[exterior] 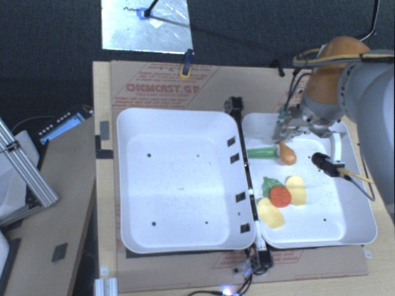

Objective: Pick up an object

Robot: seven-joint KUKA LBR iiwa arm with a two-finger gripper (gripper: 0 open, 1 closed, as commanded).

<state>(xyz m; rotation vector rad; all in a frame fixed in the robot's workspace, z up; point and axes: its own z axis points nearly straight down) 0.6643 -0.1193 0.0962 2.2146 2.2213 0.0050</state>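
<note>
Just below the fingers, whose spread I cannot tell, lies the orange carrot in the right bin.

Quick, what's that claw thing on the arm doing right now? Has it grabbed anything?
Tool: low in the right bin, just above the orange piece; whether it grips anything cannot be told.

This looks like a robot lab, not a home. Two white bins are set side by side on a brown board on the tabletop. A big grey robot arm with an orange band is seen on the right. Wires, a metal frame and a shiny metal sheet are placed around it.
</note>
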